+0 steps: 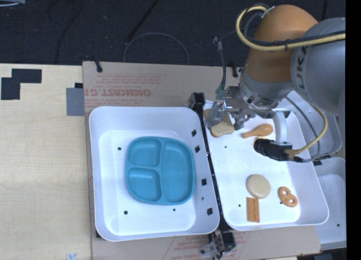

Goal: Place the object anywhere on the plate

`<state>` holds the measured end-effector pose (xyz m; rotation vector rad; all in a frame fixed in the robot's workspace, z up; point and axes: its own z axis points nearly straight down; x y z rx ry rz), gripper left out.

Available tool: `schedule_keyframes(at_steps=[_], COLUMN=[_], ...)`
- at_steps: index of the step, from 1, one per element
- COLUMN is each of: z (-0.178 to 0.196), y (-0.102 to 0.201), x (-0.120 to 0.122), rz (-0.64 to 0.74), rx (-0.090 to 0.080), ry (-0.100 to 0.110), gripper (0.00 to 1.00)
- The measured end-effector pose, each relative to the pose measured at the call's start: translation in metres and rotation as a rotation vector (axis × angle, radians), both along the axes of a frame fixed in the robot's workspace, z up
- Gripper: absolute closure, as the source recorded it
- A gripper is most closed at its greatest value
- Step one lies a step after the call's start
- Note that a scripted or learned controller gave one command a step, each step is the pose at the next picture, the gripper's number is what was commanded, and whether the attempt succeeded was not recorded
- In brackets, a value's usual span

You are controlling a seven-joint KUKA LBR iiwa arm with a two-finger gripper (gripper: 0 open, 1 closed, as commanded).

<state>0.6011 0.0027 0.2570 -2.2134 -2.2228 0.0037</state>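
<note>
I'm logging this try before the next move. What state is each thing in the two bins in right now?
Plate: flat in the left bin, nothing on it.
Bread piece: top left of the right bin, under the tool.
Orange drumstick: lying flat beside the bread.
Round biscuit: flat, untouched.
Cracker stick: flat near the front wall.
Pretzel: flat, apart from the biscuit.

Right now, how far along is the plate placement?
Done: nothing sits on the blue plate in the left bin. In hand: the gripper is low over a tan food piece at the right bin's top-left corner; a grasp can't be confirmed. Left: lift, carry, place.
</note>
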Motion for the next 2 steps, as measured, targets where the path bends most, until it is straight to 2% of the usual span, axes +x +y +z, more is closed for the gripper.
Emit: schedule_keyframes(at_steps=[2], z=[-0.029], y=[0.080], x=[-0.050], rz=[-0.003], rx=[-0.002], ry=[0.002], gripper=[1.00])
